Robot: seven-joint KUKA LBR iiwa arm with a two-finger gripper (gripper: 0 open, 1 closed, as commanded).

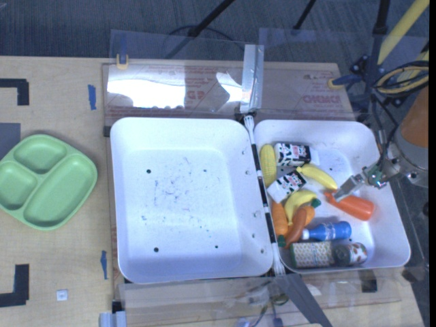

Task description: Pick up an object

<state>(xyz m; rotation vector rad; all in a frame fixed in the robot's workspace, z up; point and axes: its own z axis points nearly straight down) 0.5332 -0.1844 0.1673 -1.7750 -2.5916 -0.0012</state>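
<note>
Single fixed camera above the bench (pixel 54 87), looking down at a slant on both white bins (pixel 184 131).

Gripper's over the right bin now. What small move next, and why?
Probably lower straight down a little onto the orange carrot. The gripper sits just above its left end at the right bin's right side, and nothing shows between its fingers yet.

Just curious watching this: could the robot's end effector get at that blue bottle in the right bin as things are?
Probably yes. The blue bottle lies exposed on top, nothing covering it, and the end effector hangs just above it.
</note>
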